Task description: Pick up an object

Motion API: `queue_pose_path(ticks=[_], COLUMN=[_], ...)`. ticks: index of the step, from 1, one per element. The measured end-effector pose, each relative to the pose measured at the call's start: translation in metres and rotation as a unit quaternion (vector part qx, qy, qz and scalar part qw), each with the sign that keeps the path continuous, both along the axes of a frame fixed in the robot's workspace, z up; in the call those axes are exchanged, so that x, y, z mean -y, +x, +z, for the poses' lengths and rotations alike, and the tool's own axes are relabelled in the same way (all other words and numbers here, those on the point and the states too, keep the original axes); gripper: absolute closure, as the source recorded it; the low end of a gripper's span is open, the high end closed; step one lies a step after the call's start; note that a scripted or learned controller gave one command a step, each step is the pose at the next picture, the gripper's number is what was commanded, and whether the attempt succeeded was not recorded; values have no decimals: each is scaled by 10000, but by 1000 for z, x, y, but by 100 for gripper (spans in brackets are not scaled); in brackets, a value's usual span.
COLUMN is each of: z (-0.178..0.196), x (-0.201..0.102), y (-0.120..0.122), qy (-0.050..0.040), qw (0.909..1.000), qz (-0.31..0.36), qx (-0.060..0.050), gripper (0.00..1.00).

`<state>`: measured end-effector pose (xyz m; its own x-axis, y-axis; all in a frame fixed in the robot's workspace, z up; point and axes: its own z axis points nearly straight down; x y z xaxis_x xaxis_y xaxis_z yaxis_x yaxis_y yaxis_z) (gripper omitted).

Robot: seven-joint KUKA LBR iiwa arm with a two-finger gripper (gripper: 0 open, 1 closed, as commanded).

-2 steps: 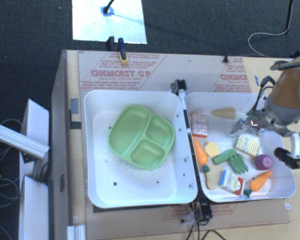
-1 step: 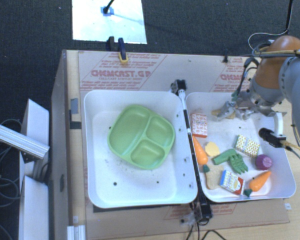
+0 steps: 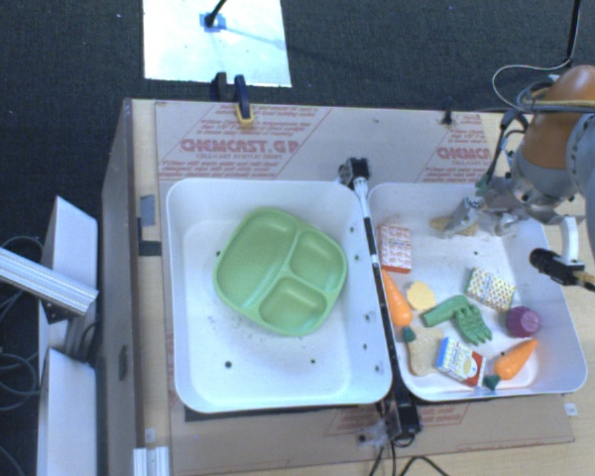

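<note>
Toy food crowds the right bin [image 3: 565, 365]: carrots [image 3: 516, 358], a green glove-like piece [image 3: 458, 314], small printed cartons [image 3: 395, 247] whose labels are too small to read. "CHEMCAST GP" runs in red across the table [image 3: 238, 147] sheet. Whether the jaws [image 3: 473, 216], low over the bin's far corner, are parted cannot be told. A green tray [image 3: 281, 270] fills the left bin [image 3: 193, 365].

We look down at a slant from above the tabletop [image 3: 278, 132], both white bins [image 3: 193, 296] in frame.
</note>
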<state>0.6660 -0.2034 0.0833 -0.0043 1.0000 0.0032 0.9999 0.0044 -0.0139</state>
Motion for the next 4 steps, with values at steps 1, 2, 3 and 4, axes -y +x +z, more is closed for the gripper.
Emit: queue_pose_path(ticks=[1,2,3,4], z=[1,1,1,11], x=[-6,3,-38,-38], y=[-81,-107,-180,-179], qy=[-19,-19,-14,-19], qw=[10000,10000,10000,10000], qz=[-16,-18,-19,-19], qx=[75,74,71,88], gripper=[0,0,0,100])
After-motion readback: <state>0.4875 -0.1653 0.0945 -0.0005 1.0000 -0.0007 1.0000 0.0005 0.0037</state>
